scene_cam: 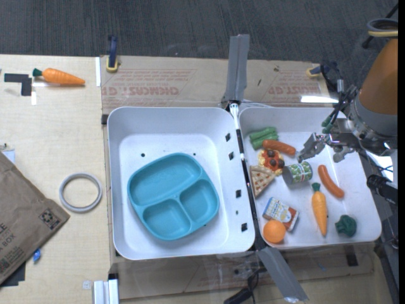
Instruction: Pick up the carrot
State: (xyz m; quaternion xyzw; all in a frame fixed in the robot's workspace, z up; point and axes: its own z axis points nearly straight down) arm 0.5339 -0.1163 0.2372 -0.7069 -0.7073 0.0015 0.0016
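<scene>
An orange carrot [319,211] with a green top lies in the right bin [367,233], near its front right, pointing toward the front edge. My gripper [326,149] hangs over the back of the same bin, up and slightly right of the carrot and well apart from it. It is open, with nothing between its fingers [311,148]. A second carrot [59,76] lies on the bench at the far back left, outside both bins.
Around the carrot in the right bin are a red sausage [330,181], a broccoli piece [345,225], a juice carton [280,213], an orange [274,232], a green can [299,173], a pizza slice [261,179] and green beans [263,134]. The left bin [126,132] holds a blue divided tray [174,196].
</scene>
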